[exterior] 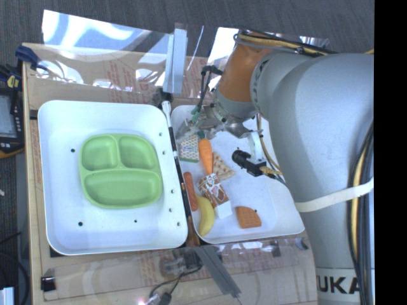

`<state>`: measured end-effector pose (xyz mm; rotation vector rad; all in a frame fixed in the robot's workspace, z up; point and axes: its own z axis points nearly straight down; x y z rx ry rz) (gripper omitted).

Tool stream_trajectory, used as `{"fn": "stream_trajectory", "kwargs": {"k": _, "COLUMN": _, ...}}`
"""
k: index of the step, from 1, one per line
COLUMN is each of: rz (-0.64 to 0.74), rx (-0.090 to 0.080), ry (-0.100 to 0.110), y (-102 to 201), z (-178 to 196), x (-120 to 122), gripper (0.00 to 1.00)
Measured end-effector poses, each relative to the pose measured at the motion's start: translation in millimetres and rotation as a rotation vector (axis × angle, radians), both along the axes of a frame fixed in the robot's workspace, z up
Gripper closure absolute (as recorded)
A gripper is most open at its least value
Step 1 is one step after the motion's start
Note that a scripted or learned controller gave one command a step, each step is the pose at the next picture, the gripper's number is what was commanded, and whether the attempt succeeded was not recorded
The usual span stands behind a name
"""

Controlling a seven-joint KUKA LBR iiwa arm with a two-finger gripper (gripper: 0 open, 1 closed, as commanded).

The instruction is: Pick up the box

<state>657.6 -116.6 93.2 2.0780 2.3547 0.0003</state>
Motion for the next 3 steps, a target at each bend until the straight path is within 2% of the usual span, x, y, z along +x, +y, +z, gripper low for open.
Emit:
{"fn": "stream_trajectory", "kwargs": {"k": 1, "rz": 0.006, "rx": 0.001, "ry": -0.003, "y": 1.9, "z": 12.0, "x": 1.7, "gripper": 1.0}}
{"fn": "stream_trajectory", "kwargs": {"k": 2, "rz": 0.006, "rx": 0.001, "ry": -0.003, "y": 1.9, "z": 11.9, "x": 1.7, "gripper": 0.0}}
{"fn": "stream_trajectory", "kwargs": {"k": 3, "rz": -0.007, "rx": -0.012, "ry": -0.003, "y": 7.6, "z": 8.2, "x": -112.4, "gripper": 0.0}}
